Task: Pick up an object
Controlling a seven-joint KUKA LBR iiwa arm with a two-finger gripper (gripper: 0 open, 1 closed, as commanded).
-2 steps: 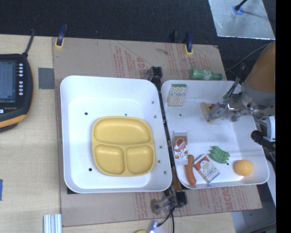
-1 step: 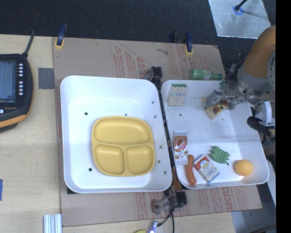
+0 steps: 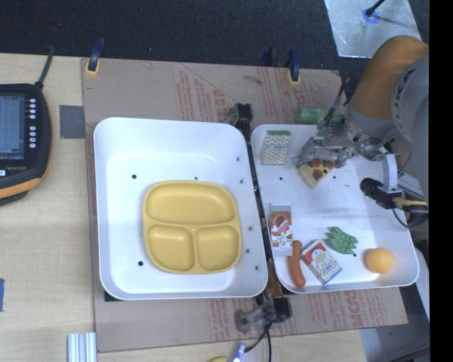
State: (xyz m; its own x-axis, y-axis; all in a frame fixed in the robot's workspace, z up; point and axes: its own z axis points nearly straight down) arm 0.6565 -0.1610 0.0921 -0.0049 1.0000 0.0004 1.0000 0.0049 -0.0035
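Where the bench is viewed from above at a slant, two shallow white bins are recorded side by side on a cardboard sheet (image 3: 174,89). Left bin (image 3: 121,149): one yellow divided tray (image 3: 191,226) is held near its centre, with one long compartment toward 12 o'clock and two smaller ones toward 6 o'clock. Right bin (image 3: 347,202): seven items are listed. A pale patterned packet (image 3: 275,147) is lodged at 11 o'clock, near the wall shared with the left bin. A pizza-slice toy (image 3: 315,173) is placed at 12 o'clock, directly beneath the gripper (image 3: 322,154); contact between the two cannot be judged, and whether the claw is spread or pressed together cannot be told. A small red-and-white carton (image 3: 281,228) is set at 9 o'clock, with an orange sausage (image 3: 296,265) just beside it at 7 o'clock. A second red carton (image 3: 322,262) is found at 6 o'clock, tilted, close to the sausage. A green leafy piece (image 3: 340,240) is located near the bin's centre, toward 5 o'clock, and an orange ball (image 3: 378,260) is kept at 4 o'clock by the rim. Arm (image 3: 392,81): it is entered from 3 o'clock, grey with an orange band. A handheld control pendant (image 3: 11,145) is noted on the bench at 9 o'clock, well apart from both bins.
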